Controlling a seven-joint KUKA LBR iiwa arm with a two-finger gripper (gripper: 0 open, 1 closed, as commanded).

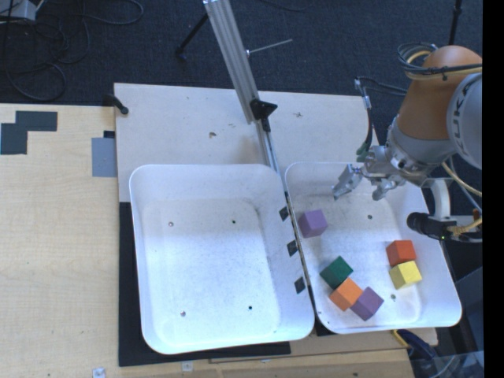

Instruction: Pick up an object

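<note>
1. While the claw hangs over the upper part of the right bin, toward the right of the frame, its two fingers stand spread apart with nothing between them, so it is open and carries no object.
2. Six blocks lie in the right bin, all below the claw in the frame: a light purple block by the bin's left wall is the nearest, a short way down and to the left of the fingertips.
3. Lower in the bin sits a cluster: a green block, an orange block touching or just beside it, and a second purple block right against the orange one.
4. At the right side of the bin a red block sits above a yellow block; they seem to touch, though the view is too coarse to be sure.
5. On the left, the left bin holds no block that I can make out on the worktop.
6. As for progress, my judgement is that the task is at its start: nothing is grasped or lifted. What is left is to choose a block, lower the claw around it, close, and raise it. The light purple block looks the easiest choice, standing alone and nearest.
</note>
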